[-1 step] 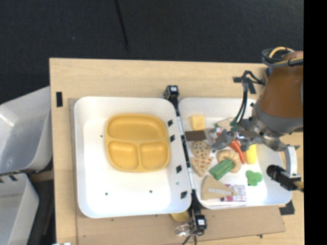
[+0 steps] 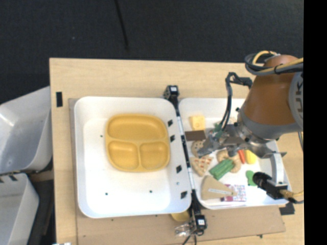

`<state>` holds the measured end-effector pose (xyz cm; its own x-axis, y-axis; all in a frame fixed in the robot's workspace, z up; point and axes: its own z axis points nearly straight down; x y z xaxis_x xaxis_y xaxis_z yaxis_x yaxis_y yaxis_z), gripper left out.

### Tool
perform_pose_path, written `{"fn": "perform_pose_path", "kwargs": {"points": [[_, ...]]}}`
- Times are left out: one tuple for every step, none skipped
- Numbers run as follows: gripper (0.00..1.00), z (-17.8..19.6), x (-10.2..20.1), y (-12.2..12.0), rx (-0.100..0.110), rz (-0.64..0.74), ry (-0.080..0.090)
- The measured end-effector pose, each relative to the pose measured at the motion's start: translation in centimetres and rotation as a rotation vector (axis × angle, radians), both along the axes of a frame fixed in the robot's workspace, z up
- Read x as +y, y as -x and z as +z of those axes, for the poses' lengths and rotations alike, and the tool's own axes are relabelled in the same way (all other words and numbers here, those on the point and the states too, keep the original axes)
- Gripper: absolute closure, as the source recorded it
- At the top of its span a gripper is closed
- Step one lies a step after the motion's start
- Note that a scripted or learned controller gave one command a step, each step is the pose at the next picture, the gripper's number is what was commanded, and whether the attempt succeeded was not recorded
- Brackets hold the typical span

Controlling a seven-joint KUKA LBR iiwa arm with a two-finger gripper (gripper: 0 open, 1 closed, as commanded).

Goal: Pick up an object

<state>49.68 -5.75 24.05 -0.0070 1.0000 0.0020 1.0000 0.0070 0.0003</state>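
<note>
Orange-and-grey KUKA arm reaches in from the right over the right-hand bin, its gripper low among the small objects that are the task's targets. Whether the gripper is open or closed can't be told from this angle, as the wrist and clutter mask it, and nothing is visibly held.

All loose objects lie in the right bin. A yellow block sits near the bin's upper-left corner, w/ a dark brown bar just below it, by the divider. A tan waffle-textured piece lies just below-left of the gripper. A green piece lies tilted beside the tan one, to its right. An orange piece and a small yellow piece lie side by side under the wrist, approx. touching. A smaller green bit sits below them. A beige card w/ a pink-and-white label lies flat along the bin's near edge.

The left bin holds a yellow three-compartment plate, upright, roughly centred and well apart from the gripper. Both bins sit side by side on a pale wooden bench, w/ black clips at the ends of the seam between them.
</note>
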Motion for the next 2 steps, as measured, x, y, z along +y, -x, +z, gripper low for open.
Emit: {"fn": "perform_pose_path", "kwargs": {"points": [[0.0, 8.54, 4.62, 0.54, -0.011, 0.002, 0.0], [1.0, 9.02, 4.31, 0.54, -0.002, -0.001, 0.003]]}}
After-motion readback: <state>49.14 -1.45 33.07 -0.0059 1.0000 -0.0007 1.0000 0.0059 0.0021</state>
